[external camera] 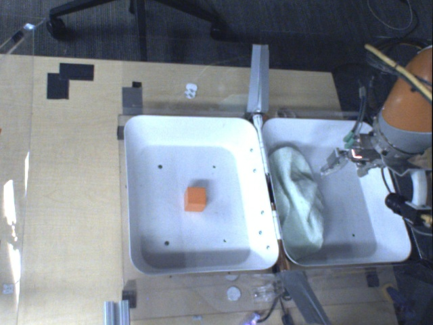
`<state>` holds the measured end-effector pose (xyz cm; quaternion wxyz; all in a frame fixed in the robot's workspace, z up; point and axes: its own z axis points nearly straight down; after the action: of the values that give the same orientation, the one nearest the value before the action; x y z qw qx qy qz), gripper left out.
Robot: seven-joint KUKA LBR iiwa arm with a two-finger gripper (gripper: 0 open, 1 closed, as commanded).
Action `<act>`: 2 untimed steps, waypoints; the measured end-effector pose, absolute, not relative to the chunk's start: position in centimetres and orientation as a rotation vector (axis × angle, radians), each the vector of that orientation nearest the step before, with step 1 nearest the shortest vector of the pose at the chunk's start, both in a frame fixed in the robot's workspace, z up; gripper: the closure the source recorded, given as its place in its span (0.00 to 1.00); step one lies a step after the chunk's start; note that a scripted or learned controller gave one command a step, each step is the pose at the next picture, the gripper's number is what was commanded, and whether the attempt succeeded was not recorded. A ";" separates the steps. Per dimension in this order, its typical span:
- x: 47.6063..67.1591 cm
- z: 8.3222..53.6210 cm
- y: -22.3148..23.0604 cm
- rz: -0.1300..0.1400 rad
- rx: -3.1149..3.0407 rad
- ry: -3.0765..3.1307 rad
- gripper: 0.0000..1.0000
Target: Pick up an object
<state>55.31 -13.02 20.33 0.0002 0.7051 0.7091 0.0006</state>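
The 2 shallow white bins sit side by side on the pale wooden counter (67,181), their inner rims touching along a grey divider bar (258,80) that runs up toward the far edge. In the left bin (145,249) 1 orange cube (195,199) lies a little below the middle of the floor, well apart from all 4 walls, with open white floor on every side. In the right bin (385,246) 1 crumpled pale-green cloth (296,193) lies pressed along the left wall, next to the shared rim, stretching from near the upper end to near the lower end; the right half of that bin's floor is open. The arm (406,107), grey with its orange band, comes in over the right bin's upper right corner, and the hand (333,162) hangs above the upper part of that bin, just beside the cloth's upper right edge; whether it touches the cloth I cannot tell, and whether its fingers are apart or together I cannot tell. 2 black markings (70,78) sit on the counter's upper left. Beyond the counter's far edge lie dark carpet and the black legs of 1 chair base (139,5).
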 end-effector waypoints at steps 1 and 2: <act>58.1 9.6 -9.3 0.009 2.338 2.091 0.00; 58.3 10.7 -9.2 0.014 2.337 2.091 1.00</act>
<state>58.28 -9.17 10.66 0.0030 0.7452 0.6669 0.0044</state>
